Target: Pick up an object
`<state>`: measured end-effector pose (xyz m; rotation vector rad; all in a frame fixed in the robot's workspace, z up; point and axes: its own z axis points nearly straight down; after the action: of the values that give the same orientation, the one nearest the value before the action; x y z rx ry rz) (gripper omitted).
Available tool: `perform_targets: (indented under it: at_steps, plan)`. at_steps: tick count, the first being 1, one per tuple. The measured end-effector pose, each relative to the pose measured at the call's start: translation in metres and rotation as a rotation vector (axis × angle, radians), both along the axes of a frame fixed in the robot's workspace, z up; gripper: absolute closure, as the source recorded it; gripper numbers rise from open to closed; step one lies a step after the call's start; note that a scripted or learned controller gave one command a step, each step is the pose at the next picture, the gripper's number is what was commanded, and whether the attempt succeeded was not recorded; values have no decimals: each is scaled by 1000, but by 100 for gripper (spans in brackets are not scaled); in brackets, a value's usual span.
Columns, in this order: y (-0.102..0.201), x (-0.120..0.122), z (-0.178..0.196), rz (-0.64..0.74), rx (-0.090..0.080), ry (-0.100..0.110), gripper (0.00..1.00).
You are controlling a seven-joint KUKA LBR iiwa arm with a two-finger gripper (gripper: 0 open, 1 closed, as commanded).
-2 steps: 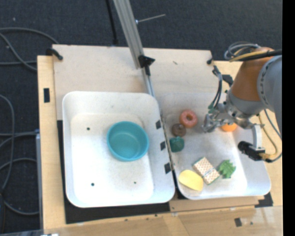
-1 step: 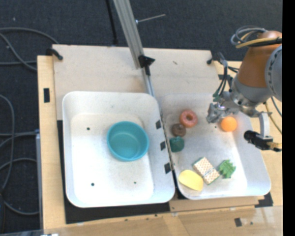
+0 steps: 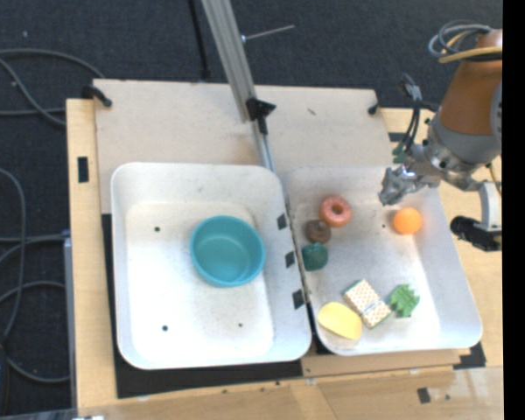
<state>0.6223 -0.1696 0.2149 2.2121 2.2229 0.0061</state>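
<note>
Claw: the claw [image 3: 394,188] is seen at the far right part of the right bin, hanging from the grey arm with its orange band; how far it is opened cannot be told, and nothing is seen held between its tips.
Claw contact: it is placed just beside the orange ball, to the ball's upper left; whether the two touch cannot be told.
Orange ball: a smooth round orange ball [image 3: 408,221] is found near the right bin's right edge.
Doughnut: a pink ring with a hole [image 3: 335,211] lies toward the far left part of the right bin.
Brown piece: a small dark brown round object [image 3: 318,231] is set just below the ring.
Teal piece: a small dark teal lump [image 3: 315,256] lies near the right bin's left edge.
Yellow piece: a smooth yellow rounded object [image 3: 339,320] is set at the near left corner of the right bin.
Box: a small patterned box [image 3: 367,303] lies touching the yellow object.
Green piece: a leafy green object [image 3: 403,300] lies just right of the box.
Bowl: a smooth teal bowl [image 3: 227,250] sits upright mid left bin.
Bins: the left bin [image 3: 149,322] and right bin [image 3: 446,313], shallow, white and round-cornered, are set side by side on the pale worktop [image 3: 175,121].
</note>
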Motion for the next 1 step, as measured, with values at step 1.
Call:
perform_targets:
  at_steps: [1]
  plan:
    - [53,-17,-3,1,1,7,100]
